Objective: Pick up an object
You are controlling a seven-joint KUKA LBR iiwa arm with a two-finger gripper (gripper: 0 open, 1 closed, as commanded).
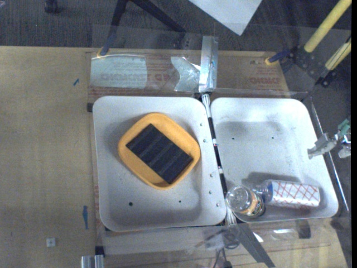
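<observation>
1. Camera view: yellow pad (159, 157) with dark ribbed top lies in the left bin (106, 205).
2. Clear bottle (273, 197) lies on its side in the right bin (262, 116) — near front edge.
3. Claw (334, 143) at right rim — its state I cannot tell.

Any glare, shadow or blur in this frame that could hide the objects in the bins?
Camera view: soft overall, fine detail smeared; the clear bottle in the right bin shows bright highlights on its glass-like end; the yellow object casts a faint shadow on the left bin; reflective sheet glare above the bins; both objects remain readable.
</observation>
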